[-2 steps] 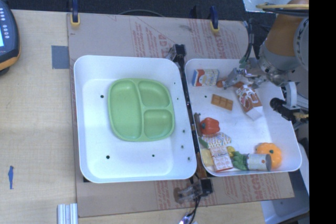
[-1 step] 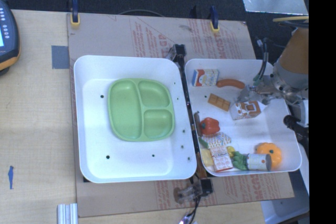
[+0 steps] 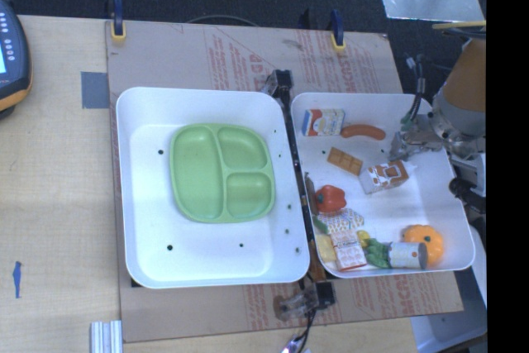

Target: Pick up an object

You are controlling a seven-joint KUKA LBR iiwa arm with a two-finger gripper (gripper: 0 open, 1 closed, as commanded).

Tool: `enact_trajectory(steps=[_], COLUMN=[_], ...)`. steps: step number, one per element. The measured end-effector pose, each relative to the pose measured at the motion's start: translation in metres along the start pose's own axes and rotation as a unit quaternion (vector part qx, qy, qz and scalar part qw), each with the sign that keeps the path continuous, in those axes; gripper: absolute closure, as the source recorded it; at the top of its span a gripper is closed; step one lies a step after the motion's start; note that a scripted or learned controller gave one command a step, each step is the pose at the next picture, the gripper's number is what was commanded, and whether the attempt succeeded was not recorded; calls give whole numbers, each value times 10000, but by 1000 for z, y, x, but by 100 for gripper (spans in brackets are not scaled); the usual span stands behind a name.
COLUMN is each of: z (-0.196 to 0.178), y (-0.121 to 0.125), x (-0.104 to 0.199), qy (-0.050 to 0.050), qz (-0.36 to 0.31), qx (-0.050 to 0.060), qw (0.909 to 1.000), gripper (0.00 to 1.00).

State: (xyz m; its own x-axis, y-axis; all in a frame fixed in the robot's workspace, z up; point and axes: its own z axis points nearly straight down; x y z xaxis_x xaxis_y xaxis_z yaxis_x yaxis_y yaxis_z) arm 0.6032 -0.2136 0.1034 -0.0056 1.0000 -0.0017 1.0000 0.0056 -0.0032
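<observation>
I see the grey two-finger gripper (image 3: 402,146) low over the right shallow white bin (image 3: 459,256), near its far right side, just above a small brown-and-white printed packet (image 3: 387,175). I cannot tell its grip state. Nearby lie a tan waffle-like cracker (image 3: 345,161) and an orange sausage (image 3: 363,131). The left shallow white bin (image 3: 149,256) carries a pale green divided plastic plate (image 3: 221,173).

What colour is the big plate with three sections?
Light green plate, seen in the camera view.
</observation>
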Motion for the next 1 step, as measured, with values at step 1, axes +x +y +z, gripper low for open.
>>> enact_trajectory(steps=[1], z=[11], y=[56], x=[73], qy=[11], qz=[-28], qx=[-6], qw=[10000], gripper=[100])
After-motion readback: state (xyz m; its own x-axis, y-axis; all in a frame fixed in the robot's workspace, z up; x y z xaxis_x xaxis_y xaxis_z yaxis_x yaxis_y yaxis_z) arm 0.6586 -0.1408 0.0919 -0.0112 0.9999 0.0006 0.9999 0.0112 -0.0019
